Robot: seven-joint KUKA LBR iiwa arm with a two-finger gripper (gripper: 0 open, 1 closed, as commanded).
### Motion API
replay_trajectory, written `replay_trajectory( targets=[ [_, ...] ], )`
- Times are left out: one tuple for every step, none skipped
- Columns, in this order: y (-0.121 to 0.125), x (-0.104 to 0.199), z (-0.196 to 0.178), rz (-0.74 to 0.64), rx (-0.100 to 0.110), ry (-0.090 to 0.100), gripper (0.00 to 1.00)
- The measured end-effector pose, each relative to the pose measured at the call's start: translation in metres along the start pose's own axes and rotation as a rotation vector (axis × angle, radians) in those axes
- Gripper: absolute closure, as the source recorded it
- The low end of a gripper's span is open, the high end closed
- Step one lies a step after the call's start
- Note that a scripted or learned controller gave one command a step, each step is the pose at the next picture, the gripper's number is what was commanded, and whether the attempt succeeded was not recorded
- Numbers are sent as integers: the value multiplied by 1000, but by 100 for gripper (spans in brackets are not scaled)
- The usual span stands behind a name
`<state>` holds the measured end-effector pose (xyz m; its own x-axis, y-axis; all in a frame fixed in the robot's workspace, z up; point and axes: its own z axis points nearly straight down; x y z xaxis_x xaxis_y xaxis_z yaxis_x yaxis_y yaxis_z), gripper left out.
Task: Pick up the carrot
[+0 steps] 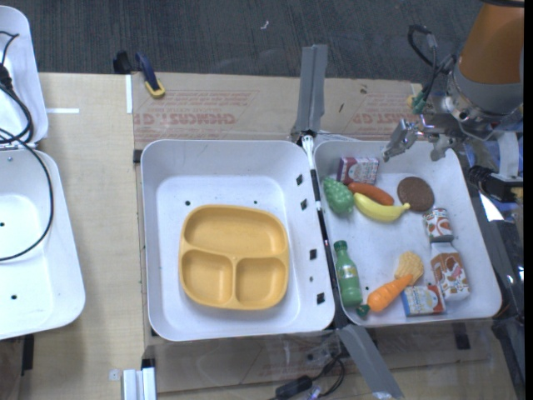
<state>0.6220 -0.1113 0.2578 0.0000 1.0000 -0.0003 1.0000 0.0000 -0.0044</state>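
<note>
The carrot (389, 292) is orange with a small green top and lies near the front edge of the right bin (483, 248), slanting up to the right. It sits between a green bottle (346, 273) and a blue-edged box (423, 300). My gripper (415, 146) hangs over the far edge of the right bin, well behind the carrot. Its two fingers are spread open with nothing between them. The grey arm with its orange band (491, 44) comes in from the upper right.
The right bin also holds a banana (381, 210), a red-orange pepper (371, 193), a green vegetable (337, 197), a brown disc (415, 192), a can (436, 224), small cartons (450, 275) and a waffle piece (408, 266). A yellow divided tray (235, 256) lies in the left bin (166, 182).
</note>
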Motion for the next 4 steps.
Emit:
replay_trajectory(
  targets=[
    [-68,1,123,-339,-1,1,0],
    [-17,-25,94,-46,-3,-1,0],
    [-88,-17,129,-226,0,1,0],
    [-144,1,169,-551,-1,1,0]
  ],
)
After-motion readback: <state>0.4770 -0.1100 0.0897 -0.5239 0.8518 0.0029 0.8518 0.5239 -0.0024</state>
